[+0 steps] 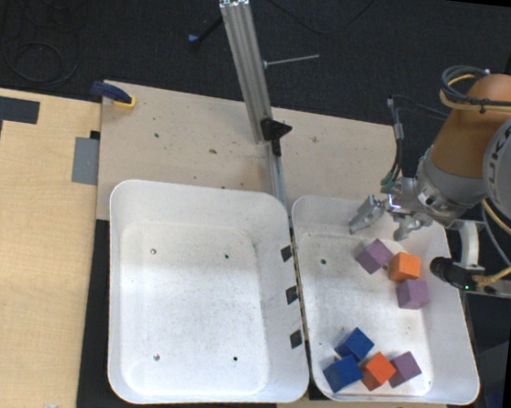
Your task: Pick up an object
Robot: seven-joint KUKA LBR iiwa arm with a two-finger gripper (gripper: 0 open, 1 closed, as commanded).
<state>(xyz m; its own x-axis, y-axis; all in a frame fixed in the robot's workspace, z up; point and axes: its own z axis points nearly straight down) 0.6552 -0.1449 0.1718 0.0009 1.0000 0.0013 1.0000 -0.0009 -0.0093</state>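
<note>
My gripper (384, 222) hangs over the back of the right bin (320, 280), its two fingers spread open with nothing between them. Just in front of it lie a purple cube (373, 256), an orange cube (405, 267) and another purple cube (413, 293). Near the bin's front edge sits a cluster: two blue cubes (357, 343) (342, 373), an orange cube (377, 370) and a purple cube (406, 367).
The left bin (189, 292) sits beside the right one, with black clips along the shared rim. A slanted aluminium bar (249, 68) rises behind the bins. A blue-and-yellow clamp (114, 94) lies at the bench's back left corner.
</note>
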